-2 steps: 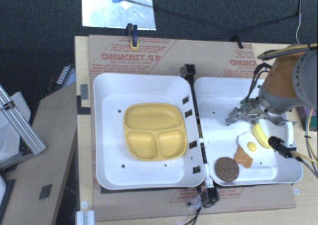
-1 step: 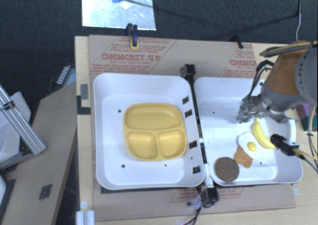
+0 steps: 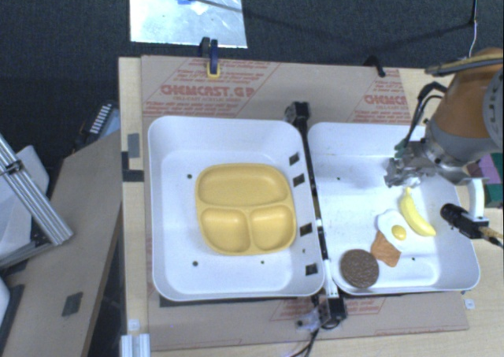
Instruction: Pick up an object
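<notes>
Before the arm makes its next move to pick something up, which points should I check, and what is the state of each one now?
1. Things to pick lie in the right bin: a banana, a fried egg, a slice of toast and a brown patty. Ok.
2. Gripper is over the right bin, just above the banana's upper end. Ok.
3. Fingers open enough for a grasp: cannot tell.
4. Anything held already: cannot tell.
5. Banana is free of its neighbours: not ok, the egg lies against it.
6. Yellow tray sits alone in the left bin, away from the arm. Ok.
</notes>
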